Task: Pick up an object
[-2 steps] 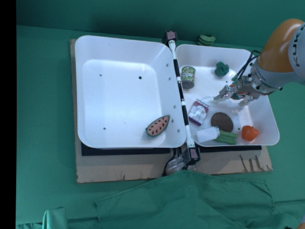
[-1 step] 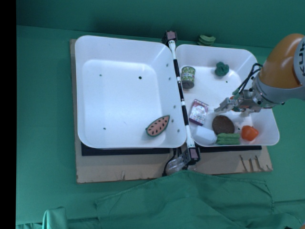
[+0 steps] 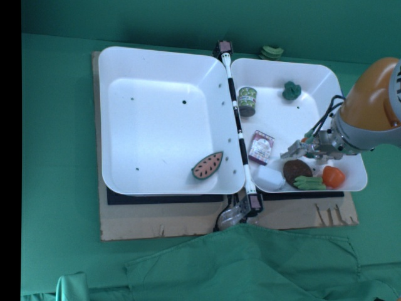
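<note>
The bench (image 3: 56, 137) is covered with green cloth, and a brown board (image 3: 156, 227) lies on it under the two bins. The left bin (image 3: 156, 74) is the bigger thing in my view; it holds one watermelon slice (image 3: 207, 165) in its near right corner. The right bin (image 3: 313, 74) touches it along a black and white bar (image 3: 235, 111) that runs from far to near between them.

My arm (image 3: 373, 105) comes in from the right, orange and grey, over the right edge of the right bin. My hand (image 3: 299, 148) is above the near part of this bin, pointing to the left. I cannot tell if it is wide or narrow, and I see nothing held in it.

Under and near my hand there is a group of things in the near right corner of the right bin: a white block (image 3: 270, 178), a brown disc (image 3: 296, 168), a green pod (image 3: 309, 182) and an orange piece (image 3: 333, 177), all close together. A pink packet (image 3: 261, 147) lies just left of my hand. A small can (image 3: 247, 101) stands by the bar, farther away. A dark green piece (image 3: 291, 91) lies in the far part of the bin. Another green thing (image 3: 272, 52) lies on the bench behind the right bin.
</note>
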`<state>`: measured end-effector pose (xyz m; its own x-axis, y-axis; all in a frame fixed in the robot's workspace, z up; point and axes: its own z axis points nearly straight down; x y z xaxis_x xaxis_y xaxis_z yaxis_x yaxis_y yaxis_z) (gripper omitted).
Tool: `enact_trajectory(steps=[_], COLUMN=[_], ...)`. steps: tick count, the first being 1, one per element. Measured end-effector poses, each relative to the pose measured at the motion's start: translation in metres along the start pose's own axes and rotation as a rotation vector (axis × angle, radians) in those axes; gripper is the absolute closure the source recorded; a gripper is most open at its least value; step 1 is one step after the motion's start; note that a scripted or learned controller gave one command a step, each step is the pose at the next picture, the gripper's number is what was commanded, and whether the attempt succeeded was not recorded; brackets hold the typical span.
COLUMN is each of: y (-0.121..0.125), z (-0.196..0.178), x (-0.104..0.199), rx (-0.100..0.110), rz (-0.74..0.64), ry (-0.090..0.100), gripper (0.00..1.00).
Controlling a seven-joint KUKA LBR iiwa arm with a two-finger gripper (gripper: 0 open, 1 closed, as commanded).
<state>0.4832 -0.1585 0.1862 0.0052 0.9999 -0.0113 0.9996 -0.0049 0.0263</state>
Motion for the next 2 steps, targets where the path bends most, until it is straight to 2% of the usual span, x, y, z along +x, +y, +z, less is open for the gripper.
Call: enact_trajectory(steps=[1,2], y=[-0.0093,-0.0037], z=[0.0000,0.0013], x=[-0.0046,-0.0082], rx=[0.000,0.010], rz=[-0.003,-0.005], ry=[0.003,0.009], gripper=[0.00,0.00])
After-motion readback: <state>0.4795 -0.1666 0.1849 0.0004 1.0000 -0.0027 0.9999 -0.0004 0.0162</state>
